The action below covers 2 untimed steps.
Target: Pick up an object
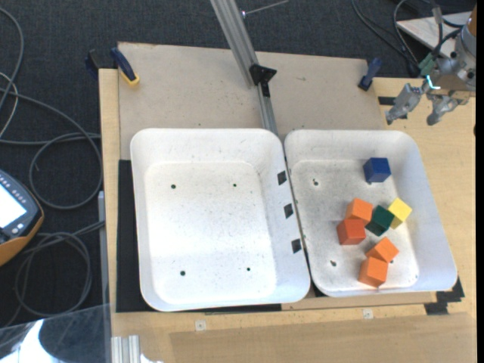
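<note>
Claw [420, 110] spread, empty. Blue cube [376, 169] nearest, below-left of claw. Likely light, rigid; grip across flat opposite faces.

No text, label, brand, number or sign can be read anywhere in the camera view. The handheld device [11, 214] at the left edge shows a lit screen, but whatever stands on it is too small and blurred to make out.
</note>
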{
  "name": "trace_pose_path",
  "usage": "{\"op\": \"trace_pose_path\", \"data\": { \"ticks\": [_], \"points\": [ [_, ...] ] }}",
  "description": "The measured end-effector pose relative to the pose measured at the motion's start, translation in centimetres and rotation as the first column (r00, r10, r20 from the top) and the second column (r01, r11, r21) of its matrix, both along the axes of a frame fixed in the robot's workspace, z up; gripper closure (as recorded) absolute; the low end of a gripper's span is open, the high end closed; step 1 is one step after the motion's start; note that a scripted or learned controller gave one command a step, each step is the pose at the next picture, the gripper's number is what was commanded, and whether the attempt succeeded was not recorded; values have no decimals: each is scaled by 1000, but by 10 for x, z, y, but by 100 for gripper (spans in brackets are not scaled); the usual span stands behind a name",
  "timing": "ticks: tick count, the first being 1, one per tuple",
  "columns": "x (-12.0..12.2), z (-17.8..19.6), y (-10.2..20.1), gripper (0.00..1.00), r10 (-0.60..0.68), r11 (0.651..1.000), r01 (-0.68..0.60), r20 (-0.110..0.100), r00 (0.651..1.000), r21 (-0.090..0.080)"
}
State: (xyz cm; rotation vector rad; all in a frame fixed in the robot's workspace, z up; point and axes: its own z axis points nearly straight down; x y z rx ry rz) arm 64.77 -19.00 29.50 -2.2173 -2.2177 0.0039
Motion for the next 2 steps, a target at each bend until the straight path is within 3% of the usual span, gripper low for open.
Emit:
{"op": "trace_pose_path", "data": {
  "ticks": [1, 2],
  "points": [
    [1, 3, 0, 0, 2, 1000, -2, 5, 1000, -3],
    [-4, -40, 1, 0, 0, 1000, 0, 1, 1000, -1]
  ]
}}
